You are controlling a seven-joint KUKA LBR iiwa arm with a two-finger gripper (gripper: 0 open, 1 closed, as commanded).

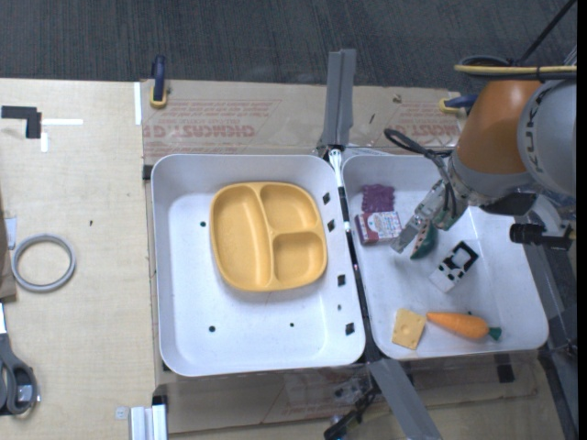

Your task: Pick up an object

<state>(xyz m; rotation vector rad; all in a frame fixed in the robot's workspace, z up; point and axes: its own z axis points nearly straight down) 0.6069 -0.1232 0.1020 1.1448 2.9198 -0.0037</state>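
From above, two shallow white bins sit side by side on the bench. The left bin (174,337) holds a yellow divided plate (269,236) with three compartments, lying flat toward the bin's upper middle. The right bin (527,324) carries the loose objects. A purple-and-white packet (376,214) lies near its upper left corner, close to the divider between the bins. A white block with black squares (455,265) rests near the middle of the bin, tilted. At the lower edge a yellow cheese wedge (409,328) lies just beside an orange carrot (459,325), the carrot's green tip pointing right. The arm (514,136) reaches in from the right, its orange band above the wrist, and slants down and leftward into the right bin. The gripper (415,237) hangs low over the bin floor between the packet and the white block, its grey fingers pointing down-left. A small dark green object (424,245) shows right at the fingertips, touching or overlapping them, yet whether it sits between the fingers or merely beneath them cannot be told, nor how wide the jaws stand. On the bench left of the bins lies a grey ring (41,262).
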